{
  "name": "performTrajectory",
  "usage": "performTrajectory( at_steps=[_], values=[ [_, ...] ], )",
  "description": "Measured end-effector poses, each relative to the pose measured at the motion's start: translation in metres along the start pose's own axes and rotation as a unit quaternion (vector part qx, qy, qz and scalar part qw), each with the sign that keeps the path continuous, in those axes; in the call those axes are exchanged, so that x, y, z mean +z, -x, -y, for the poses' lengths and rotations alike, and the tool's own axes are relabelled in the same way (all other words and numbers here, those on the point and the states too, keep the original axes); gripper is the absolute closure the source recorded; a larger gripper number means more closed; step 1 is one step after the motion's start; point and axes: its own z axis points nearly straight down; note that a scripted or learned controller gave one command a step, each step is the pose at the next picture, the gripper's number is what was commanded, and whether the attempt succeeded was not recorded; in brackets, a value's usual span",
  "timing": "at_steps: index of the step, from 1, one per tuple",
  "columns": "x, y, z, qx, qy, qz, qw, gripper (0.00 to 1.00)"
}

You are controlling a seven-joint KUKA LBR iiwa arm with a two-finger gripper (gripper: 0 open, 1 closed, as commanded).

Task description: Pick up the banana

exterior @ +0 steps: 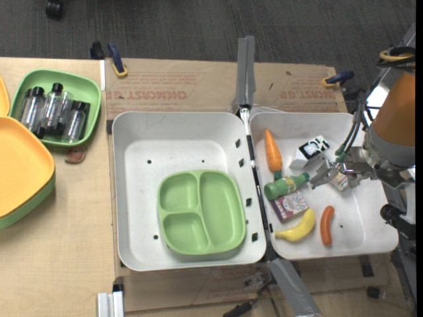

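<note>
The yellow banana (pixel 297 227) lies near the front edge of the right bin (pixel 370 240), curved, between a purple packet (pixel 289 205) and a red sausage (pixel 326 224). My gripper (pixel 322 175) hangs over the middle of that bin, behind the banana and a little to its right, close to the cap end of a green bottle (pixel 285 185). Its fingers stand open with nothing between them. The banana is apart from the gripper.
An orange carrot (pixel 272 150) and a black-and-white card (pixel 313 146) lie at the back of the right bin. The left bin (pixel 132 177) holds a green divided tray (pixel 200 212). Further left stand a green dish of bottles (pixel 56 107) and stacked orange plates (pixel 20 170).
</note>
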Motion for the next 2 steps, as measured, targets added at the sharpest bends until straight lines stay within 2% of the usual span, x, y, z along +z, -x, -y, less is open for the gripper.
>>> performTrajectory(
  at_steps=[1, 2],
  values=[
    [0.1116, 0.0192, 0.0252, 0.053, 0.000, -0.001, 0.9986, 0.00],
    [0.1032, 0.0199, 0.0255, 0.054, -0.001, -0.001, 0.9985, 1.00]
  ],
)
